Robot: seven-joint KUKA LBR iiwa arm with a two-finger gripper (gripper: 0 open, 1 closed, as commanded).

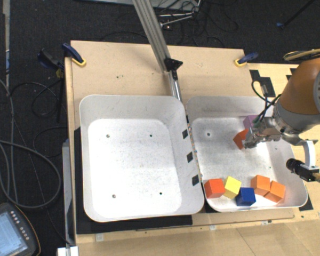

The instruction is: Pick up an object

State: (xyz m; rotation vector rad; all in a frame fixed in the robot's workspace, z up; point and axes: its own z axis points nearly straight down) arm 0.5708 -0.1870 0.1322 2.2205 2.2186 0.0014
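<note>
My gripper hangs low in the right bin, near its back right part. An orange-red block sits right against the gripper's left side, partly hidden by it. A purple block lies just behind the gripper. I cannot tell whether either block is between the fingers. Along the bin's front edge lie an orange block, a yellow block, a blue block and two more orange blocks.
The left bin lies beside the right one, with a row of black clips along the shared rim. A slanted metal pole comes down from the back toward the bins' junction. The arm's orange band hangs over the right bin's far right side.
</note>
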